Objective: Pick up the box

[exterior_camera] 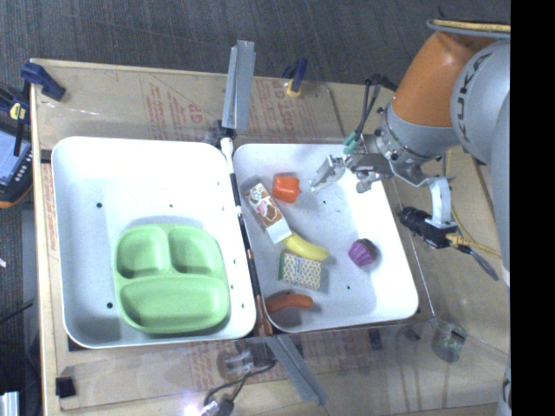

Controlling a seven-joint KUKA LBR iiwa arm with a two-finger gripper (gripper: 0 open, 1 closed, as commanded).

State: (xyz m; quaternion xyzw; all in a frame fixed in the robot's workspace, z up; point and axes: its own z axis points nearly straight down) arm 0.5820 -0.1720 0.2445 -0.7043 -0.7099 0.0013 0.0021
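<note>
A small printed box (267,212) lies tilted near the left wall of the right bin (390,293), beside an orange block (286,187). My gripper (340,173) hangs over the bin's back right part, well to the right of the box and above the bin floor. Its fingers stand apart with nothing between them.
The right bin also holds a yellow banana (305,248), a patterned green packet (301,270), a purple round thing (363,252) and a brown-red sausage shape (288,302). A green divided tray (172,277) sits in the left bin (78,172). A cable (451,237) runs along the right.
</note>
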